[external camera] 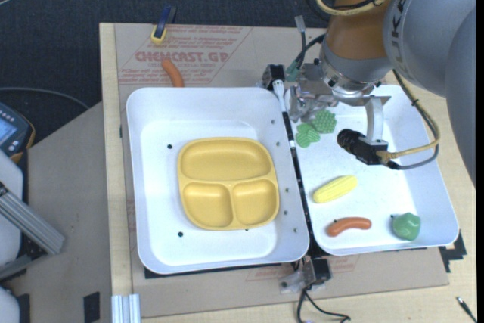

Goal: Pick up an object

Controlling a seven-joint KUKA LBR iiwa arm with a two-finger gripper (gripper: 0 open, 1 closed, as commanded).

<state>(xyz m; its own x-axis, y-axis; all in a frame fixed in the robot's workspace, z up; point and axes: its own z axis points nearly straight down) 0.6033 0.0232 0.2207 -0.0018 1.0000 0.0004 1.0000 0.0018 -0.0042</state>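
The gripper (308, 108) hangs low at the right bin's (423, 163) ten o'clock corner, just over the green leafy toy (316, 128), seemingly lined up for a grasp there; I cannot tell how the jaws stand. Other candidates lie apart toward six o'clock: corn cob (334, 188), sausage (349, 225), green pepper (406, 225). The yellow divided plate (227, 182) occupies the left bin (147, 163).

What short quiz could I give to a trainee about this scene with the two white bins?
1. True or false: the yellow divided tray lies in the right bin.
2. Which lies nearest the gripper? A) green pepper B) green grapes C) sausage
3. Fill in: between the grapes and the sausage lies a yellow ____.

Key: 1 false; 2 B; 3 corn cob
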